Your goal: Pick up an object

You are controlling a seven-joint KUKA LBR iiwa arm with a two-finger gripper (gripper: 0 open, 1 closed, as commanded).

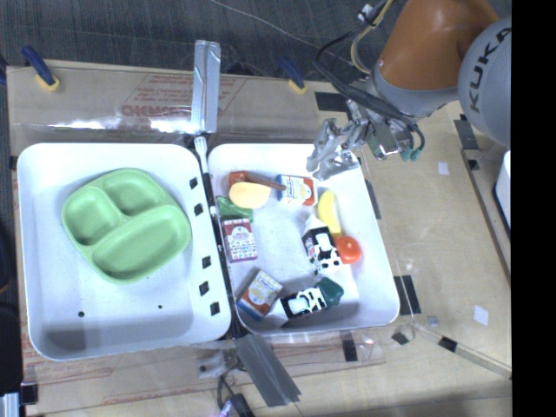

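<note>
My gripper [334, 156] hangs over the far right corner of the right bin [375, 272], open, with nothing between its fingers. Just below it in the bin lie a small red-and-white carton [296, 188] and a yellow banana [326, 208]. Further in are an orange-yellow fruit [248, 194], a red tomato [348, 249], a black-and-white cow-patterned bottle [321, 250], a second cow-patterned piece with a green end [310, 301], a red packet [239, 238] and a small juice carton [259, 292].
The left bin [52, 320] holds a green divided plate [127, 224]. A metal bracket [207, 85] stands at the far end of the wall between the bins. Cables [347, 50] trail from the wrist above the bench.
</note>
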